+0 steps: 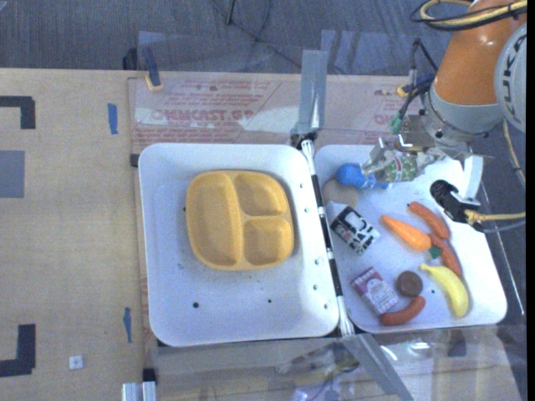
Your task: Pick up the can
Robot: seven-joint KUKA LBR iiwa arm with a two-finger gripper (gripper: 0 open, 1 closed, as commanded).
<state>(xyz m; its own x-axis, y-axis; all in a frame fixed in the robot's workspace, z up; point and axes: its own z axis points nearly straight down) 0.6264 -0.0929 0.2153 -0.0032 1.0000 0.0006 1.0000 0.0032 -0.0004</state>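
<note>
The gripper (pixel 393 162) sits low over the far end of the right bin (pixel 485 303), its jaws clamped on the green-labelled can (pixel 401 168), just right of the blue pear-shaped toy (pixel 351 175). The grasp looks made; next comes a straight lift clear.
</note>
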